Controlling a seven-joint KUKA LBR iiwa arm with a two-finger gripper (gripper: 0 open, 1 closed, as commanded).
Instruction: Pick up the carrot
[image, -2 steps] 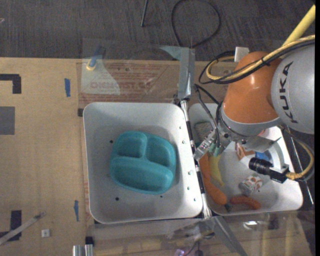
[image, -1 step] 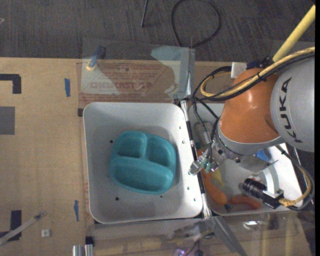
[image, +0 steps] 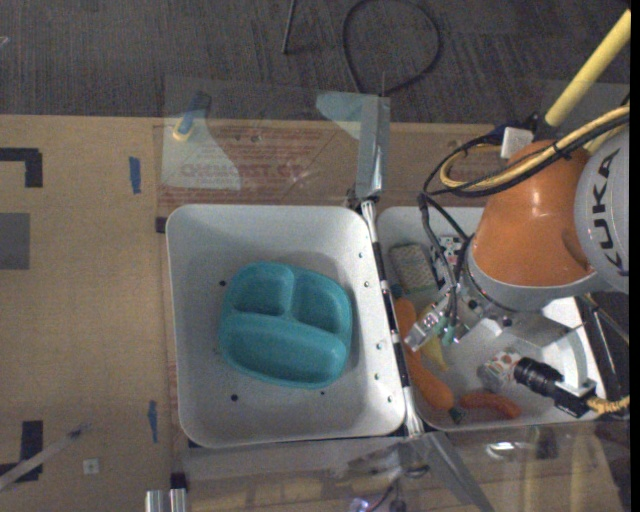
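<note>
Looming orange-banded arm (image: 530, 235) hangs over the right bin (image: 575, 345); its gripper (image: 440, 325) is low near the carrot (image: 432, 385) by the left wall, grip state unclear. Probably light, rigid and smooth, it is best pinched mid-body across its width.

Teal divided plate (image: 287, 324) mid left bin (image: 200, 400); grey sponge-like obj (image: 411, 266) top of right bin (image: 395, 222).

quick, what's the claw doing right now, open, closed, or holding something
Claw: low in the right bin, next to the carrot; open, closed or holding anything cannot be told.
</note>
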